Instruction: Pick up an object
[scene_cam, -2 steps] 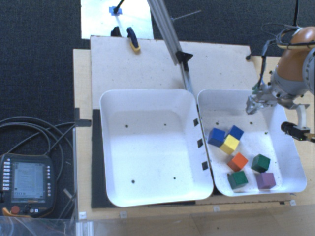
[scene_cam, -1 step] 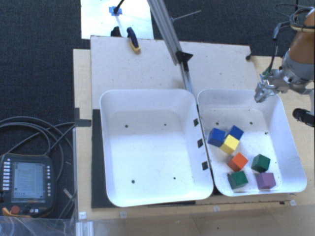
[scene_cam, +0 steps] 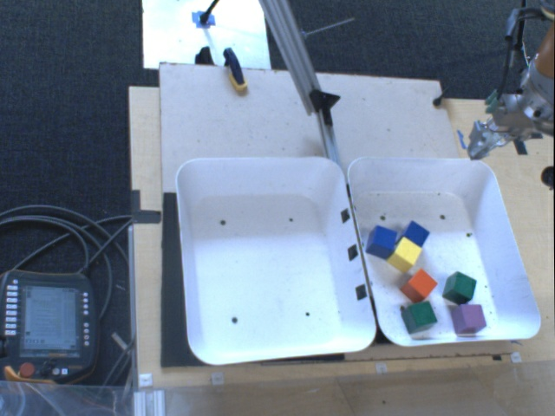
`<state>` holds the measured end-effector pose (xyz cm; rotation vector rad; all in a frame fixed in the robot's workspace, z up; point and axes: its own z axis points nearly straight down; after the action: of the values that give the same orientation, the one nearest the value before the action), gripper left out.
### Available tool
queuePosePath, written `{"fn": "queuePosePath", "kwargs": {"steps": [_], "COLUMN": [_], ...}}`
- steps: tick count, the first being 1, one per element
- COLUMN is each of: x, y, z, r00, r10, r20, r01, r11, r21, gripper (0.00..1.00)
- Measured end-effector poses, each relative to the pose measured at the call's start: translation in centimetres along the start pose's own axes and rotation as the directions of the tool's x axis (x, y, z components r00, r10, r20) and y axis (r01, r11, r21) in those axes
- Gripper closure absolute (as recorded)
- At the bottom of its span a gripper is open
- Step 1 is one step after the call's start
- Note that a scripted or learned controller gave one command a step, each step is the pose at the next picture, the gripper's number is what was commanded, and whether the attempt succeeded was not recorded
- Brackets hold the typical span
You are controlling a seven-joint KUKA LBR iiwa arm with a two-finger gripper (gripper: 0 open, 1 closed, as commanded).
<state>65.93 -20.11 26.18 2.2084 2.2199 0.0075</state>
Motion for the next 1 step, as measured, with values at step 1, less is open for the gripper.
{"fn": "queuePosePath", "kwargs": {"steps": [1], "x": [0.0], "y": [0.12], "z": [-0.66], "r00": [1.0], "r10": [0.0], "r20": [-0.002], "r01": [0.0], "r11": [1.0], "r21": [0.006], "gripper": [1.0]}}
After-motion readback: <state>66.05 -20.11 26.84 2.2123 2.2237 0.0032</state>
